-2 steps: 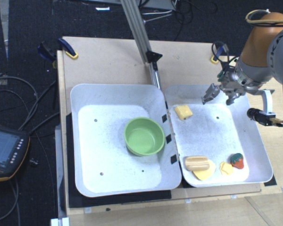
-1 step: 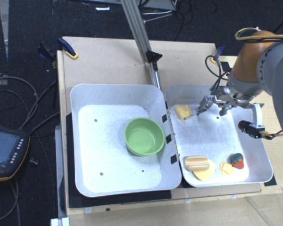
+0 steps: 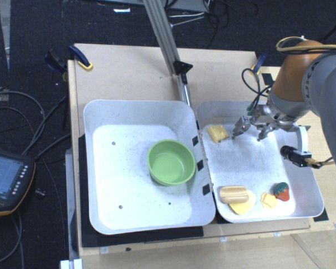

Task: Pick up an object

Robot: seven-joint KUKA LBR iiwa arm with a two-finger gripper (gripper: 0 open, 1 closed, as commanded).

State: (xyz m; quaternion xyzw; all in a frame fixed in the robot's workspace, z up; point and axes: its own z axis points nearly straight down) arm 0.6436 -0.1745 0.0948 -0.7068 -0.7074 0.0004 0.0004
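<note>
My gripper [image 3: 250, 131] hangs over the back part of the right bin [image 3: 257, 161], its two fingers spread apart with nothing between them. A pale yellow chunk [image 3: 217, 133] lies just to its left near the bin's back left corner. Along the front of the right bin lie a tan bun-like piece [image 3: 234, 193] on a yellow piece [image 3: 242, 205], a small yellow bit [image 3: 269, 200] and a red and green strawberry toy [image 3: 281, 191]. A green bowl [image 3: 171, 161] stands in the left bin [image 3: 117, 167].
A slanted metal pole [image 3: 165, 35] rises from the bench behind the bins. A blue and yellow clamp [image 3: 78, 56] sits at the bench's back left corner. A handheld control pendant [image 3: 5, 181] rests on the floor at left.
</note>
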